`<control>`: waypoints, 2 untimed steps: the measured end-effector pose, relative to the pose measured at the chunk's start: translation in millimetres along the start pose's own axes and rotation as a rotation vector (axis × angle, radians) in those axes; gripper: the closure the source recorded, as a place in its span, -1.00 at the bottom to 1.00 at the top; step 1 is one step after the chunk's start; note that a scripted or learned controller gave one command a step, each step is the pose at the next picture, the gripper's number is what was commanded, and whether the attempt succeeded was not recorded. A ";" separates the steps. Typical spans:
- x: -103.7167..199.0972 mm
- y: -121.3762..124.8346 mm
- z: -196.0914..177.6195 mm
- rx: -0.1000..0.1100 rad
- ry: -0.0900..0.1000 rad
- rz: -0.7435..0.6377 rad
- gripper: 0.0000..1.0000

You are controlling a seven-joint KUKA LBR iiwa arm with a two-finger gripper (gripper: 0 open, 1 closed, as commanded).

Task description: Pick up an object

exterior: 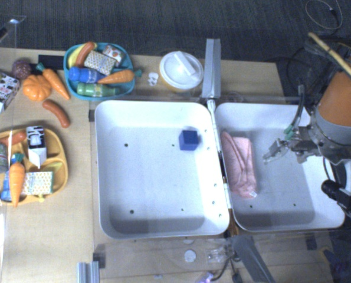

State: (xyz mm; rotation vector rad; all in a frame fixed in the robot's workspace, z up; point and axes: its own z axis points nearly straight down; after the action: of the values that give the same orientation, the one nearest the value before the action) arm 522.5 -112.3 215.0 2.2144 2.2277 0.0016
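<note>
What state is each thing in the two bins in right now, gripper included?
Blue cube: resting in the left bin, upper right area, untouched.
Pink cloth: lying folded along the right bin's left wall.
Gripper: over the right bin, right of the cloth, holding nothing visible.

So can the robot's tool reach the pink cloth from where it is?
Probably yes. The tool hangs over the right bin, and the pink cloth lies in that same bin by its left wall, with only bare bin floor between them.
</note>
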 end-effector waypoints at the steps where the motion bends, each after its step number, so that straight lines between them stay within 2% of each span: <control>1: 14.9 36.0 116.1 -0.013 -0.001 -0.011 -1.00; 2: 5.7 132.9 123.0 -0.016 -0.002 0.034 -1.00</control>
State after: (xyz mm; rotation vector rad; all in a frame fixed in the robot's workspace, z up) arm 655.5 -105.8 92.2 2.2419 2.1810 0.0173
